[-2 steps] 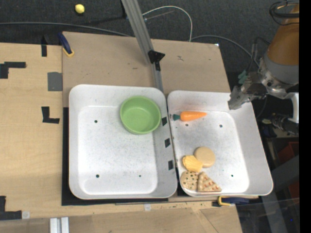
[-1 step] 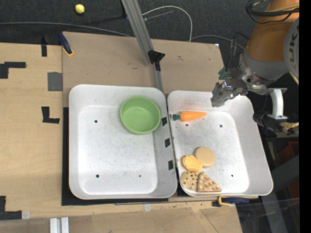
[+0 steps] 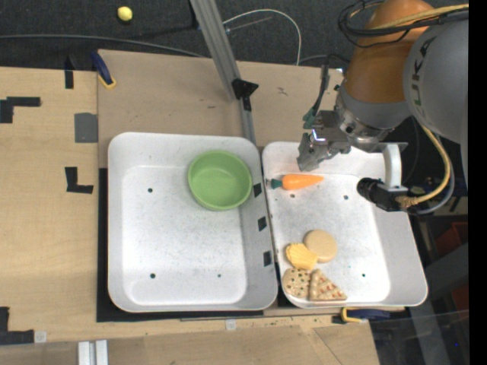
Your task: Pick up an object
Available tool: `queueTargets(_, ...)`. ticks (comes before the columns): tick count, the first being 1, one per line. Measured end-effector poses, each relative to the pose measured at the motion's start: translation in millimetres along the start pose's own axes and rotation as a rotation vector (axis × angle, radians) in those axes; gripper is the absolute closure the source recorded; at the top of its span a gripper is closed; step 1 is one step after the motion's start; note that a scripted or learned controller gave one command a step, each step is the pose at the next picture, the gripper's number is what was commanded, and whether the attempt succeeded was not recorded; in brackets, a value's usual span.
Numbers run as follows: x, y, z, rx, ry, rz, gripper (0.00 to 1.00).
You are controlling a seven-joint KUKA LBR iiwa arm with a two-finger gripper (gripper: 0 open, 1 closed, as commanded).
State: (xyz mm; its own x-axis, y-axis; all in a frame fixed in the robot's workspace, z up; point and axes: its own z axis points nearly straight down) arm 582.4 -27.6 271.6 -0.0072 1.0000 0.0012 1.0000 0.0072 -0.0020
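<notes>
My gripper (image 3: 312, 160) hangs over the far left part of the right bin (image 3: 396, 265), its tip just above an orange toy carrot (image 3: 303, 181) that lies flat on the bin floor with its green end pointing left. Whether the tip touches the carrot I cannot tell. At the near left corner of the same bin lie a round beige biscuit (image 3: 320, 245), a yellow piece (image 3: 300, 257), a dotted cracker (image 3: 296, 282) and a pizza slice (image 3: 326, 288). A green bowl (image 3: 220, 179) stands upright in the left bin (image 3: 152, 280).
A slanted metal pole (image 3: 219, 44) runs down to the far edge between the bins. The arm's black side fitting and cables (image 3: 384, 192) hang over the right bin's right rim. A yellow ball (image 3: 125, 13) lies off the bench at the far left.
</notes>
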Motion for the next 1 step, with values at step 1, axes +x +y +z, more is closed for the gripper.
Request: queueTargets(1, 52.1, 7.1, 21.5, 0.002, 0.000, 0.001, 1.00)
